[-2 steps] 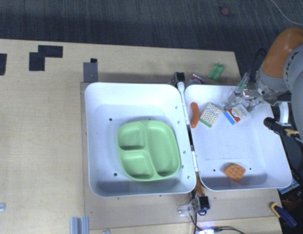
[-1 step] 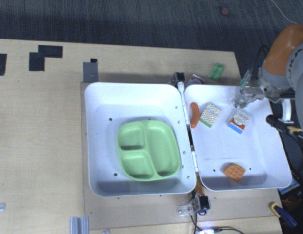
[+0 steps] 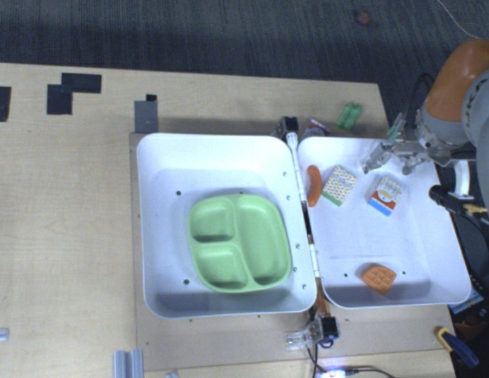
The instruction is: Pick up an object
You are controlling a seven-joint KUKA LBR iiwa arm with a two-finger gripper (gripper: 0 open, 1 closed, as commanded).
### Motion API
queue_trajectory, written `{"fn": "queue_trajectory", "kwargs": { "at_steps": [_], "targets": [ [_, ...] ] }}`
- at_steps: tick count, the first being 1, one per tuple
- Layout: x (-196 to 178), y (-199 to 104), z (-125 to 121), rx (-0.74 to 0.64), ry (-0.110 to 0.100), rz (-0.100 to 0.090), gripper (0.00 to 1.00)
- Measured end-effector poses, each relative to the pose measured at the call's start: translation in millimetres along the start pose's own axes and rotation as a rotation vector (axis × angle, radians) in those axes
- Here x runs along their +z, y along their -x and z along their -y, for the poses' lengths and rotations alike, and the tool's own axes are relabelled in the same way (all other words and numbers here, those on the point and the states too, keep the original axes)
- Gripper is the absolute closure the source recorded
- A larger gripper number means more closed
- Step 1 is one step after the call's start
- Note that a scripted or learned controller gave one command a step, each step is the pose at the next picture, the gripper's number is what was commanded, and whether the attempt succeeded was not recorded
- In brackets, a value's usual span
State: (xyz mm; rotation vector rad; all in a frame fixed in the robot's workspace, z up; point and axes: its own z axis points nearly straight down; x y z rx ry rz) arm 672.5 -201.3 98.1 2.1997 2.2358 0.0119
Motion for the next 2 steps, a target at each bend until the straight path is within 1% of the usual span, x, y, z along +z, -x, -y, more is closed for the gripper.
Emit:
{"fn": "queue_trajectory", "kwargs": {
  "at_steps": [1, 2],
  "targets": [
    [13, -34, 45, 0.013, -0.005, 0.002, 0.0],
    [2, -34, 43, 0.01, -0.001, 0.002, 1.0]
  ]
}}
